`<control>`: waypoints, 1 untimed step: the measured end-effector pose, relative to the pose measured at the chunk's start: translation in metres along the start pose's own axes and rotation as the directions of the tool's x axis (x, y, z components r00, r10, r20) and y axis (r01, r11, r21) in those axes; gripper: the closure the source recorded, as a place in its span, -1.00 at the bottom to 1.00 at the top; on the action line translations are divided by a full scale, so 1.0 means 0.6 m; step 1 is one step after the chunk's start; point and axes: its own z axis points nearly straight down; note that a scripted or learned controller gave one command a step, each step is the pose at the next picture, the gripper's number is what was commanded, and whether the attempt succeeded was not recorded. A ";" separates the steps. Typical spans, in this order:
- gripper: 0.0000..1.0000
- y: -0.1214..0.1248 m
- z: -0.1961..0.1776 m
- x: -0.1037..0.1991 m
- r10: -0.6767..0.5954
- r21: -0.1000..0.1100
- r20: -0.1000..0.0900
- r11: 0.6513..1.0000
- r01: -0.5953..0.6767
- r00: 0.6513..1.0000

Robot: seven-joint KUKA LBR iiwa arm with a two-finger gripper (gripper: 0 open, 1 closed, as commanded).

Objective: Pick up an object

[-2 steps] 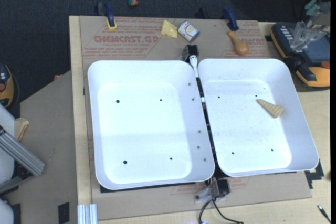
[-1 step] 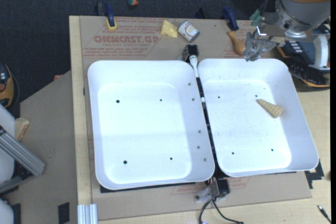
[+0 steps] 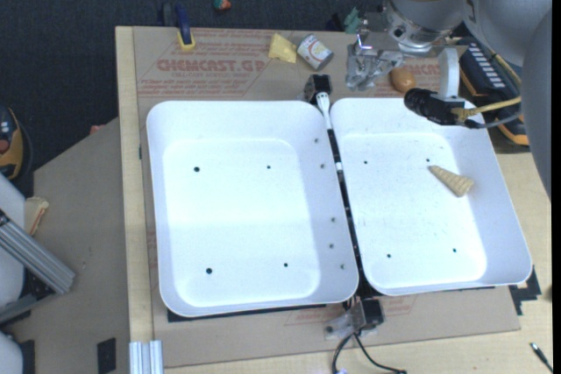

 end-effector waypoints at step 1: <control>1.00 -0.019 -0.074 0.001 0.006 -0.007 0.002 1.000 -0.006 1.000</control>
